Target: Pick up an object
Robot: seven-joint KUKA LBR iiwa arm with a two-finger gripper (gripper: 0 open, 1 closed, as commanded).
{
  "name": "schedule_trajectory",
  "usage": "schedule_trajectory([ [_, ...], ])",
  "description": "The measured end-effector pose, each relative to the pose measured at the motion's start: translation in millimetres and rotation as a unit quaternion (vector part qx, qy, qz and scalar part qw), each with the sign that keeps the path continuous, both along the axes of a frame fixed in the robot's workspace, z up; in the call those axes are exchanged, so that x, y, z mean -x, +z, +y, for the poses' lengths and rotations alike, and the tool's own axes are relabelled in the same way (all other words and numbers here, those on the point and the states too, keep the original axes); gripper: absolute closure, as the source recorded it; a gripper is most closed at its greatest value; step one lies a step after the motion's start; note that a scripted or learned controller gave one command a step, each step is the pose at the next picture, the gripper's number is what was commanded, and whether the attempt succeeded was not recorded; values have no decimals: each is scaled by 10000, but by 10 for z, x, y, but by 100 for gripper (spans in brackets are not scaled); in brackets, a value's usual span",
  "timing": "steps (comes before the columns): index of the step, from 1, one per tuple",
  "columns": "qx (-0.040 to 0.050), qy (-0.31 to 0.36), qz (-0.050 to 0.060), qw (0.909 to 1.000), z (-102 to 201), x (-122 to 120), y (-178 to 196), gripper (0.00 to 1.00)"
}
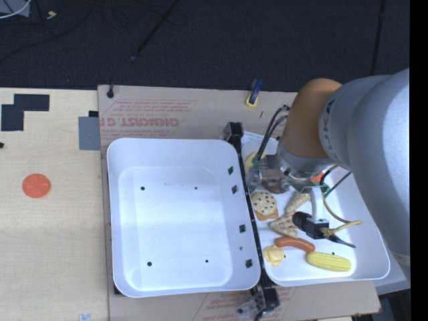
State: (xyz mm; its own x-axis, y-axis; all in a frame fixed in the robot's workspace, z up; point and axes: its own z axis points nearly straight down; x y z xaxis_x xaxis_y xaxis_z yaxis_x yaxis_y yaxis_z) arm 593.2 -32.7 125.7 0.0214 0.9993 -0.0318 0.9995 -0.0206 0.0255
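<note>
Fingers: I cannot tell whether they are parted or closed, because the wrist's bulk and fittings cover them.
Gripper (267, 177): low over the right bin (366, 245), close to its left edge and about midway along it.
Nearest object: a round chocolate-chip cookie (265, 204) lies flat by the bin's left edge, just nearside of the gripper. Whether they touch cannot be made out.
Other objects: a tan wedge (283, 225) lies just beside the cookie toward the bin's middle. A red sausage (294, 243) lies nearer the near edge. A small yellow lump (273, 255) sits by the near-left corner. A corn cob (329, 261) lies along the near edge.
Left bin (174, 212): bare white floor.
Handling, as a judgement: these look like toy foods, so probably light and stiff, with smooth surfaces that could slip. The cookie is thin and flat on the floor, which gives a pinch little height, so it is best taken across its width at the rim. The corn cob and sausage are rounder and taller, and gripping each across its short axis at mid-length looks easier.
Risk: the bin's left wall is close and the wedge crowds the cookie, so a closing pinch could nudge a neighbour or skate off the edge.
Progress: nothing is seen lifted, so the pick looks not yet made.
</note>
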Motion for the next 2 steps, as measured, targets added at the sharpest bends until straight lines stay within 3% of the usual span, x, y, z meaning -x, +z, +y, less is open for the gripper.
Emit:
schedule_trajectory([
  [1,-181,104,152,9997,229,55,-93,0],
  [2,-72,25,118,9999,685,13,-184,0],
])
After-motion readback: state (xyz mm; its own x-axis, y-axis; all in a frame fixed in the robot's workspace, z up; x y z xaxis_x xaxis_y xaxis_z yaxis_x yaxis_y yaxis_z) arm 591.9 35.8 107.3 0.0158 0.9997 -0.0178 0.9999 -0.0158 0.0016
